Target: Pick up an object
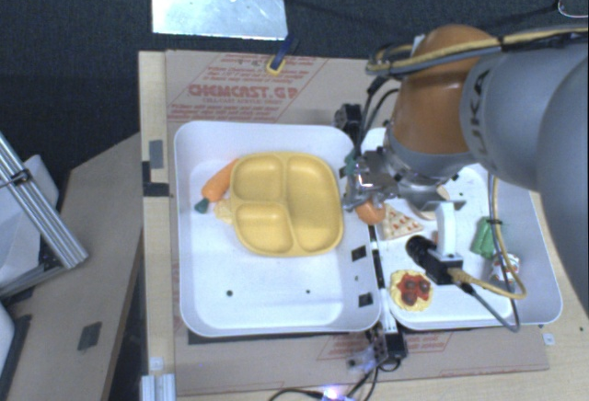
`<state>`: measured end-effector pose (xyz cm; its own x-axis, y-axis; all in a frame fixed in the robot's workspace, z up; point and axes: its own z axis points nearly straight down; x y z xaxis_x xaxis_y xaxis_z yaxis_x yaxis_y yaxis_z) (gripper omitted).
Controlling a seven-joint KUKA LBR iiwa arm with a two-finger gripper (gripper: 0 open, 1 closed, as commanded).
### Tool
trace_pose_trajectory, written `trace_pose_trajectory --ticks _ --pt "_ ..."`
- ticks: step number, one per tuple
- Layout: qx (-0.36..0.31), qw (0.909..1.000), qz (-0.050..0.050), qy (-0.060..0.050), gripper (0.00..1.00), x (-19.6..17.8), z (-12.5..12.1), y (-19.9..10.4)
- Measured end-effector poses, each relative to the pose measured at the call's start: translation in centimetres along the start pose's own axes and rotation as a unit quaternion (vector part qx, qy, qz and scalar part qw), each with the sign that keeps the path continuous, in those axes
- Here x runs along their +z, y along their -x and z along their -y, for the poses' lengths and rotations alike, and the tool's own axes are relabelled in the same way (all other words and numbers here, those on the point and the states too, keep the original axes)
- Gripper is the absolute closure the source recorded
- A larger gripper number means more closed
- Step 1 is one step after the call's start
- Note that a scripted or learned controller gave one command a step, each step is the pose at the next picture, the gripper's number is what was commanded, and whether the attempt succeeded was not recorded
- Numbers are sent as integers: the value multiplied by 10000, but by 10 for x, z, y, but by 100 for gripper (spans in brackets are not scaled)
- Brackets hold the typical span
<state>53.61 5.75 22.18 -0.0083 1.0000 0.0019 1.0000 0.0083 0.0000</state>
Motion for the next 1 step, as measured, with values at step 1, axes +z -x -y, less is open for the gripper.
trace_pose_trajectory --ticks 1 --pt "6 10000 3 8 100 -6 -3 -23"
